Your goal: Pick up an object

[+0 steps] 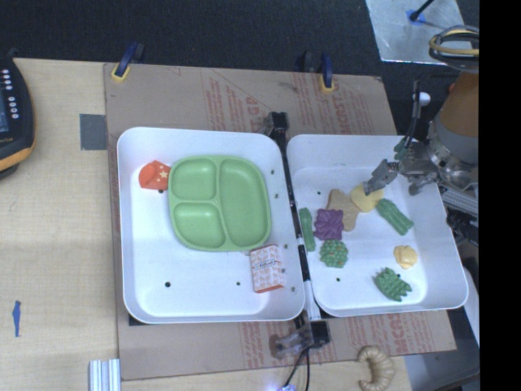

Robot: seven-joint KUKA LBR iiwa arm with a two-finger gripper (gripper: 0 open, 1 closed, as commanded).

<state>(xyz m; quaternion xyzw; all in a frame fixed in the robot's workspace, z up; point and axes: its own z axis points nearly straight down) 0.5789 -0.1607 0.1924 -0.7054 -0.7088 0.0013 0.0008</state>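
My gripper [399,179] hangs over the far right part of the right bin [342,304], its two fingers spread open with nothing between them. One dark fingertip [378,176] is just above a pale yellow piece [365,199]. A green pickle-like piece [394,216] lies just in front of the gripper. Further left lie a tan piece [342,208], a purple toy [329,223], a slim green piece [306,228] and a bumpy green toy [334,253]. A small yellow toy [404,256] and a green leafy toy [391,284] lie near the front.
The left bin [142,300] holds a green divided plate [220,202], a red object [154,175] and a small carton [266,268]. A tan curled object [376,367] lies on the bench in front of the bins. A control pendant [12,120] rests at the far left.
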